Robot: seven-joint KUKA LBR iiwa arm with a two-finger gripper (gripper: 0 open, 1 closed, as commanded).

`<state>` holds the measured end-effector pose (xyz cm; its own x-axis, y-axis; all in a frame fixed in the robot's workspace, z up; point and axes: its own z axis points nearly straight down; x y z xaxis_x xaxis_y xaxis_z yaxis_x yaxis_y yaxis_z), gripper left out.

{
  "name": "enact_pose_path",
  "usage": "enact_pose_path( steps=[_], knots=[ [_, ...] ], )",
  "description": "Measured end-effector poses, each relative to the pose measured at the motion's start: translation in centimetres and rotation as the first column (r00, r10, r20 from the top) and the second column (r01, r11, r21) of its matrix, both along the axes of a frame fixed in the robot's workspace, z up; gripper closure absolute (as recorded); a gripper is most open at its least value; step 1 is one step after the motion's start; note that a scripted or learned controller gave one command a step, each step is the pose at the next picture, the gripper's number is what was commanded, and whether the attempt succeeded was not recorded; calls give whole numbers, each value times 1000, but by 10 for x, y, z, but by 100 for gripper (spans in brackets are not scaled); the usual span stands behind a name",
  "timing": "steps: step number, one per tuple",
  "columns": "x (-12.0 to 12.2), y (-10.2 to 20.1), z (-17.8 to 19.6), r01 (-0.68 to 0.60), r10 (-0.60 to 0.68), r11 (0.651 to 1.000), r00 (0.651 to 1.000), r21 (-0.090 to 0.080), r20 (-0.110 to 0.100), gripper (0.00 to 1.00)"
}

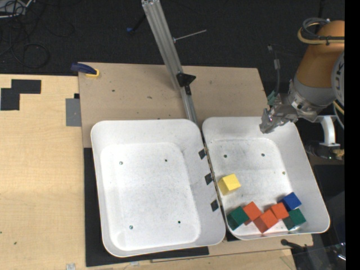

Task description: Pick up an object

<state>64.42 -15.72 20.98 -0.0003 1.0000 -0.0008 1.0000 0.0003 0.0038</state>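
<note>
1. The claw [269, 122] hangs over the far right corner of the right bin [247, 131]; whether it is open or closed cannot be told.
2. A yellow block [229, 183] lies alone near the right bin's left wall, nearer and to the left of the claw, well apart from it.
3. Along the near wall sit a green block [238, 216], two orange blocks [252, 210] [271, 216], a blue block [291, 200] and another green block [294, 220], clustered, all well apart from the claw.
4. The left bin [107, 129] sits beside it on the counter [129, 91].
</note>
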Motion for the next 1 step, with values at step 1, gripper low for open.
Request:
enact_pose_path(
  steps=[1],
  knots=[
    [-7,54,13,-4,4,1000,1000,4,-5,100]
  ],
)
